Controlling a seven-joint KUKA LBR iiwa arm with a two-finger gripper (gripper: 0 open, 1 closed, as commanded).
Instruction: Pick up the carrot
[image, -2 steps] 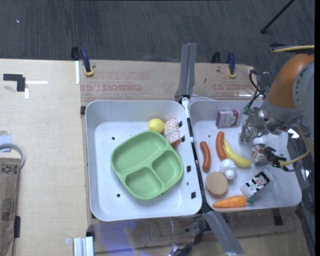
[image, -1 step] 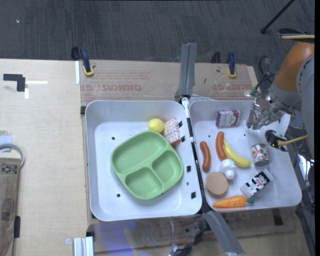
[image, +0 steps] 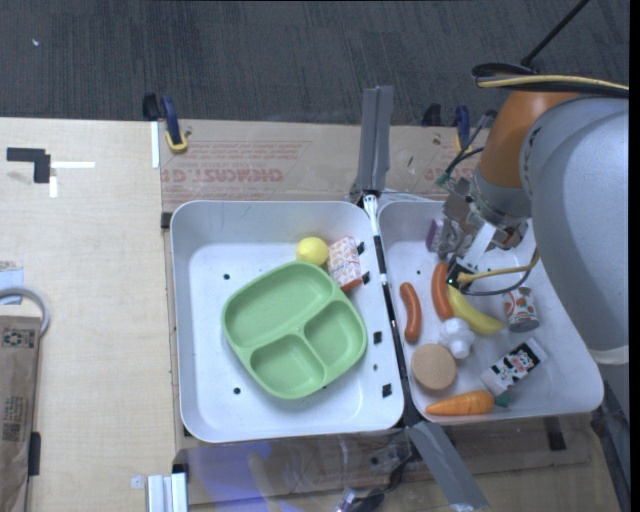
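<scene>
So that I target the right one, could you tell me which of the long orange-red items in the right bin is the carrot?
The carrot lies at the right bin's front edge, orange and tapered with a green stub. The sausage is redder, blunt-ended.

Setting: we class this as a robotics lab. Evidence we see: a pale wooden bench (image: 80, 300) with black and white tape marks (image: 40, 165) at upper left; cardboard (image: 260, 165) clamped flat along the top with blue clamps (image: 165, 115); two white bins (image: 200, 330) at centre, split by a metal divider (image: 377, 140); toy food and a green tray (image: 293, 328) as test props; dark carpet (image: 250, 50) across the top; a grey and orange arm (image: 560, 170) with loose cables (image: 500, 275) at right.
</scene>
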